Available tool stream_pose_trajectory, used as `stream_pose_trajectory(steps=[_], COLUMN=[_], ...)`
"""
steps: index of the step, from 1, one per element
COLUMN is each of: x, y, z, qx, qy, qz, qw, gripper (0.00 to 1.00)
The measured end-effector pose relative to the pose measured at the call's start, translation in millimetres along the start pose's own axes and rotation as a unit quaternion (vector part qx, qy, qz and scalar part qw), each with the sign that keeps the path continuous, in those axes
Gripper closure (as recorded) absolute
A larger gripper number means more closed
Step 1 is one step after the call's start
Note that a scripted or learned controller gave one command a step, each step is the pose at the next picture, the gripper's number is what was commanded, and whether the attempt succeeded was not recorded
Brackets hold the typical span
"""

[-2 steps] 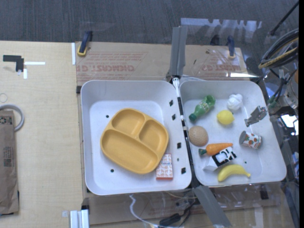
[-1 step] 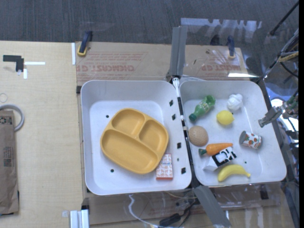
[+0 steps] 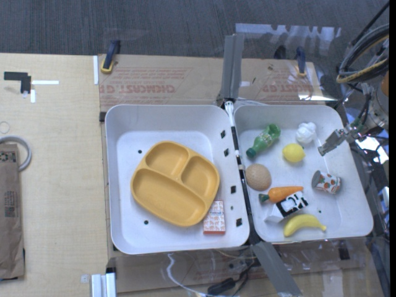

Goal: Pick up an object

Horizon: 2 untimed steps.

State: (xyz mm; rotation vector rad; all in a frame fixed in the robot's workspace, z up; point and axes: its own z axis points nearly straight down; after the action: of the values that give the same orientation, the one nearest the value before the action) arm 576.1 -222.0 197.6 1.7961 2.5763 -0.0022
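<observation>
While the arm sits at the right edge of the right bin [image 3: 365, 224], the jaws [image 3: 331, 142] hang over the bin's upper right wall with nothing between them that I can see; whether they stand open or closed I cannot tell from this slant.

No object is picked. I judge the step in hand to be the approach, before any descent.

Candidates, all in the right bin: green bottle [image 3: 263, 140] upper left, white crumpled item [image 3: 305, 132] beside it, lemon [image 3: 294, 153] just below that, brown round item [image 3: 258, 177] near the divider, carrot [image 3: 283, 193] touching a black-and-white carton [image 3: 286, 206], banana [image 3: 303, 225] at the front, small patterned cup [image 3: 327, 182] lying tipped toward the right wall.

Left bin [image 3: 117, 184]: yellow divided plate [image 3: 176, 183], small red-and-white box [image 3: 215, 218] against its lower edge.

The tipped cup and the white item lie nearest the jaws. Next move, in my judgement: centre over one target, align across its narrow side, then descend. The carrot, carton and banana lie crowded; I expect a cleaner grasp on the lemon or cup, which lie apart from their neighbours.
</observation>
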Motion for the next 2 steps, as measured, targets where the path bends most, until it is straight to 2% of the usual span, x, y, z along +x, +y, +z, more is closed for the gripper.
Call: stream_pose_trajectory(steps=[1, 2], x=[-7.7, -9.5], y=[34.2, 53.5], z=[105.7, 105.4], qx=[-0.001, -0.001], qy=[0.002, 0.006], qz=[-0.003, 0.161], qw=[1.0, 0.9869], gripper=[0.0, 0.0])
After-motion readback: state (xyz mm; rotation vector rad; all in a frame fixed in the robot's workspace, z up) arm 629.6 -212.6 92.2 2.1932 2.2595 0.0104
